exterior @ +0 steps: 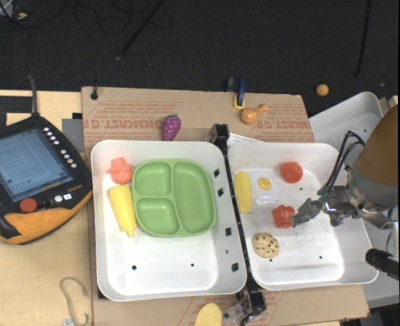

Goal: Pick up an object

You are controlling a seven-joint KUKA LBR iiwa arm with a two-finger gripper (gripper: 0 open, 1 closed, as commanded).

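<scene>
On the far left sits a pendant on the bench, well apart from the work, probably parked there for the operator. The left bin carries a green tray with three compartments, a pink toy and a yellow bottle lying just beside its left edge; these look like spare pick targets scattered for the program. A purple grape toy lies on the cardboard behind that bin.

In the right bin a corn cob lies along the left wall, with a fried egg touching it. A cookie rests nearer the front, a tomato toward the back. The red block lies mid-bin, and I judge it the likely target.

The gripper reaches in low from the right, pointing left, its tip just beside or touching the block. The dark fingers blur together, so I cannot tell whether they are spread or closed, nor whether the block sits between them.
</scene>
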